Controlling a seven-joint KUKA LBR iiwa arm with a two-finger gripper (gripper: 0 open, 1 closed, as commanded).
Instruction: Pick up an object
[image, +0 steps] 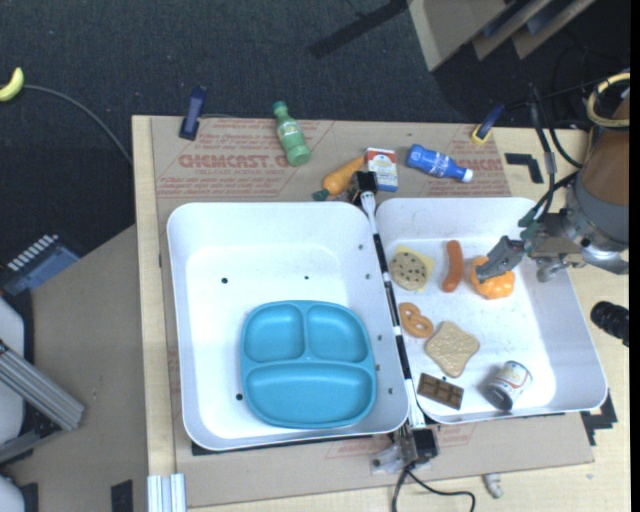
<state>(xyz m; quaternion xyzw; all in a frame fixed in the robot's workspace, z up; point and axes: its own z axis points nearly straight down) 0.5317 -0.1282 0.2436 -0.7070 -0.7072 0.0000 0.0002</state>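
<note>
The claw (497, 258) reaches in from three o'clock, hanging over the orange fruit (495, 283) at the right bin's (560, 330) upper middle; whether it grips cannot be told. A sausage (454, 265) lies at the fruit's nine o'clock.

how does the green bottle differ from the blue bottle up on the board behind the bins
The green bottle lies nearly lengthwise up the view, cap toward the far edge; the blue bottle lies crosswise, white cap toward the right. The green one sits behind the left bin, the blue one behind the right bin. Both are small toy bottles lying on their sides on the board, outside the bins.
</note>
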